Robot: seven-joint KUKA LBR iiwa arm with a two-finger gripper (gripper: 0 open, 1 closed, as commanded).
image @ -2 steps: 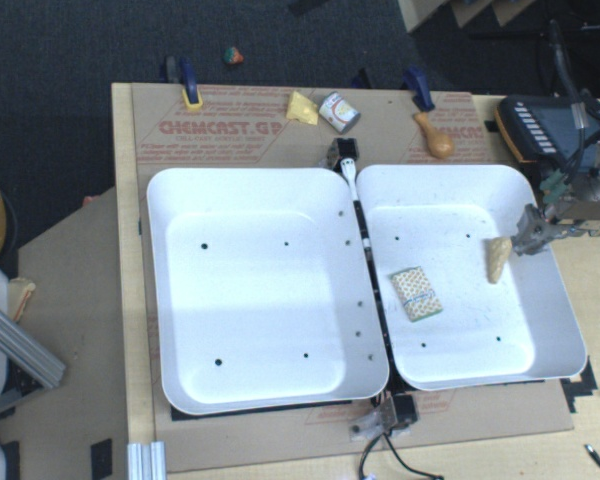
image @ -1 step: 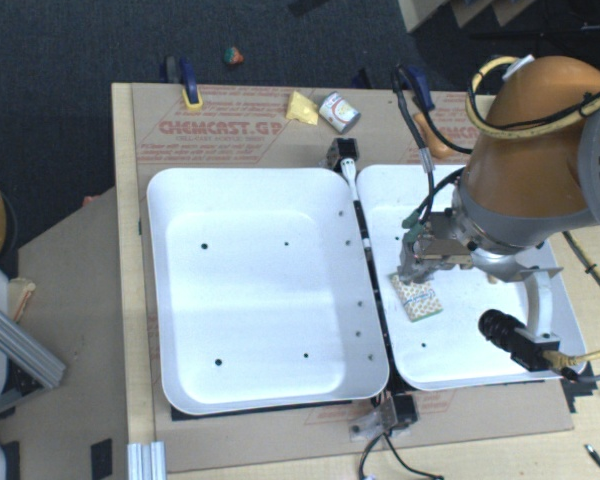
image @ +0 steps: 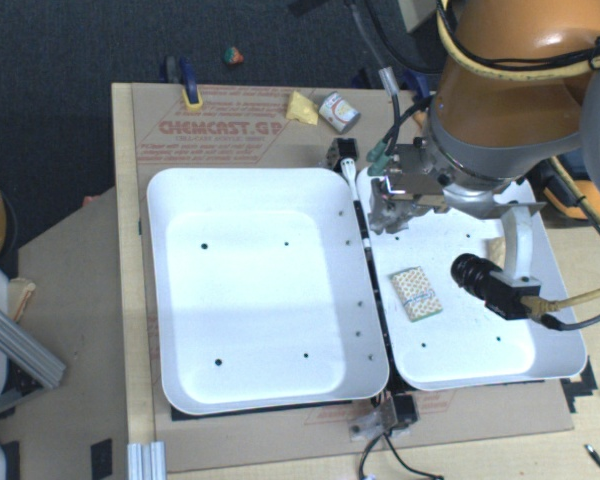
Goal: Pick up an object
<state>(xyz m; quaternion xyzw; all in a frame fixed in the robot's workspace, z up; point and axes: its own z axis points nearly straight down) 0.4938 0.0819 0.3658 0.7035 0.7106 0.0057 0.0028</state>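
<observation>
**Packet lies nearer the camera than the end effector, in the view-right bin**

Near edge first: the desk [image: 140, 268] shows as a cardboard-topped strip in front of both bins. We see nothing in the view-left bin [image: 250, 298], only a bare white floor with a few dark dots.

The view-right bin [image: 480, 376] holds the likely target, a small flat patterned packet [image: 417, 293]. It lies on the bin floor, in the half next to the divider, touching neither wall. Its long axis runs slantwise, from far view-left to near view-right.

Further back, the end effector [image: 390, 216] hangs over the far corner of the same bin, just beside the divider. From it the packet lies toward the camera and slightly to view-right, near but clearly apart. We cannot tell how far open the end effector is, and we see nothing held in it.

A tan thing [image: 495, 251] sits by the far view-right side of the bin, mostly hidden, so we cannot name it.

Farthest back, outside the bins on the desk, are a yellow scrap [image: 302, 108], a small grey box [image: 338, 113] and a blue clamp [image: 188, 78].

Our judgement: the pick is not yet made. The coming move must come toward the camera, then down, with the grip set across the packet's short side.
</observation>
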